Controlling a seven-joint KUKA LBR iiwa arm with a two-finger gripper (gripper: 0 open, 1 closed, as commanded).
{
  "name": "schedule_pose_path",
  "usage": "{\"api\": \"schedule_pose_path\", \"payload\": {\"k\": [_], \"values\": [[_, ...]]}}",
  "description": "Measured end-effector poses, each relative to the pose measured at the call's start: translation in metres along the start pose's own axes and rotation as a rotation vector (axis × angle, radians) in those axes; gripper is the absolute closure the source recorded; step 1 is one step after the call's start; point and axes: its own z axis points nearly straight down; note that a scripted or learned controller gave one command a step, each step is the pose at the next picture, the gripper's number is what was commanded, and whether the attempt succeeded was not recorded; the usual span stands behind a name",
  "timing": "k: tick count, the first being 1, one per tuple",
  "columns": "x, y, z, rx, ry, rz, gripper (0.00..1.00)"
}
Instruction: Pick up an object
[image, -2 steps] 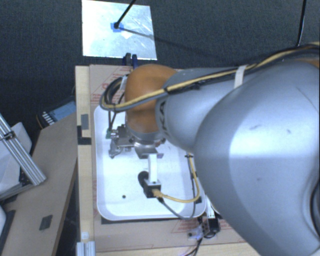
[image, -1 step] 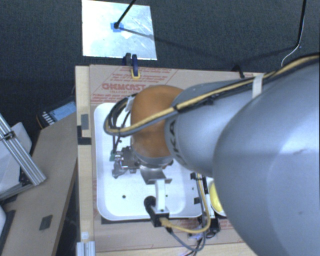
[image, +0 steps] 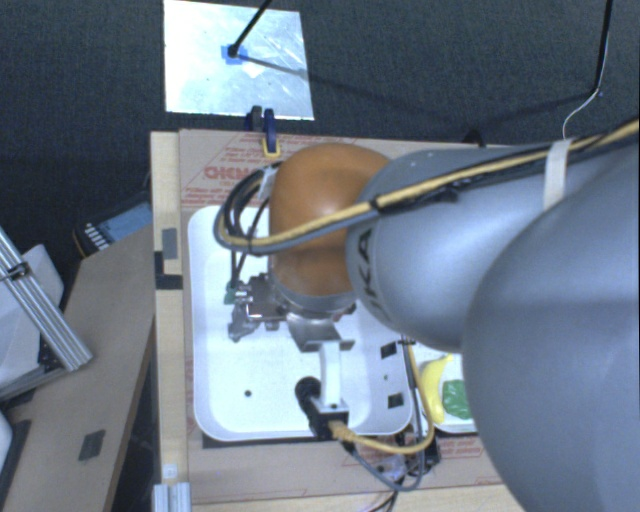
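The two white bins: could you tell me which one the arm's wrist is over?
The left bin; the orange-banded wrist hangs above it, while the right bin peeks out beneath the grey arm.

— What sits on the bench (image: 170, 330)?

— A bin (image: 215, 390) on the left, with the arm (image: 480, 280) reaching over it from the right. The wrist (image: 315, 235) hangs above the bin's middle.

— And to the right of that bin?

— A second bin (image: 455, 425), mostly under the arm, with objects (image: 445, 390) in its near left corner.

— Behind the bins?

— A clamp (image: 266, 128) at the far edge, and a sheet (image: 238, 60) on the floor beyond it.
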Motion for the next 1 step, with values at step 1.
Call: {"api": "schedule_pose_path", "payload": {"k": [1], "values": [[-0.0977, -0.0007, 0.0334, 0.006, -0.007, 0.013, 0.00]]}}
